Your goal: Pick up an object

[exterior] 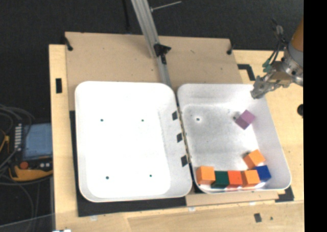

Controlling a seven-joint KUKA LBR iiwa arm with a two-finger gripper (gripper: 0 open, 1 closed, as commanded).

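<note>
A small purple block lies alone in the right shallow white bin, apart from the blocks along its near edge. The pincer hovers over the bin's far right corner; its opening cannot be told.

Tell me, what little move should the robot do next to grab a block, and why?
Probably slide the gripper down and left until it hangs over the purple block. The gripper sits at the right bin's top right corner, holding nothing, and that block lies alone nearest to it, while the orange, green and blue blocks crowd along the near wall.
</note>
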